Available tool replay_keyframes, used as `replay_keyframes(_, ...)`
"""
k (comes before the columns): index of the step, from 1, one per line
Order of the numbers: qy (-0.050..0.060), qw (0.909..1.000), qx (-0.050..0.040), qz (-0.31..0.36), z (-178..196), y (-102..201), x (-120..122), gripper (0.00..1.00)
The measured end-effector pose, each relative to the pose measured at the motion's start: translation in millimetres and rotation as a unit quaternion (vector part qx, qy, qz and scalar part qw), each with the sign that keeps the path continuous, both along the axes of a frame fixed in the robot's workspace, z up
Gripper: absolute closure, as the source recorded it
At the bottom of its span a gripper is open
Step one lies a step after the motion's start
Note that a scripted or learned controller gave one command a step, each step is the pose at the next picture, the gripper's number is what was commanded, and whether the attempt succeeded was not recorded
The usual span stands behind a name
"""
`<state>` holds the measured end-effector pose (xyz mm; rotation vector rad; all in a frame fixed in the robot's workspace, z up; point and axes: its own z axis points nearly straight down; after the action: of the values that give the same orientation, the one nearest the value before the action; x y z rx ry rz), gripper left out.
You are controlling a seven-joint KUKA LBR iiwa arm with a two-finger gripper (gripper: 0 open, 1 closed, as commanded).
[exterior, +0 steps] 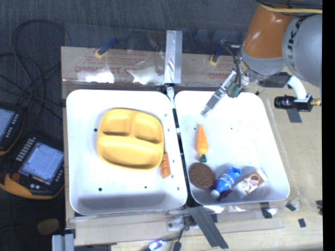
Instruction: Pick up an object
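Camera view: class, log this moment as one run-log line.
gripper: above right bin, holds nothing | carrot, brown disc, bottle, carton: untouched | yellow tray: left bin

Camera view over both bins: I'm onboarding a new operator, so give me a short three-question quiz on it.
1. True or false: the yellow plastic divided tray lies in the left white bin.
2. Which touches the round brown cookie? A) small blue bottle B) orange toy carrot
3. Fill in: the grey two-finger gripper hangs over the ___ bin.

Key: 1 true; 2 A; 3 right.
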<state>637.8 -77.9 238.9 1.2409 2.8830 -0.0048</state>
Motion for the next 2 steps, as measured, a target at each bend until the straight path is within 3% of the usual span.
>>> replay_keyframes(1, 0.001, 0.9995, 0.0009, 0.033, -82, -30, -45, 0.00)
replay_keyframes(2, -0.004, 0.9989, -0.0009, 0.046, -149, -23, -35, 0.00)
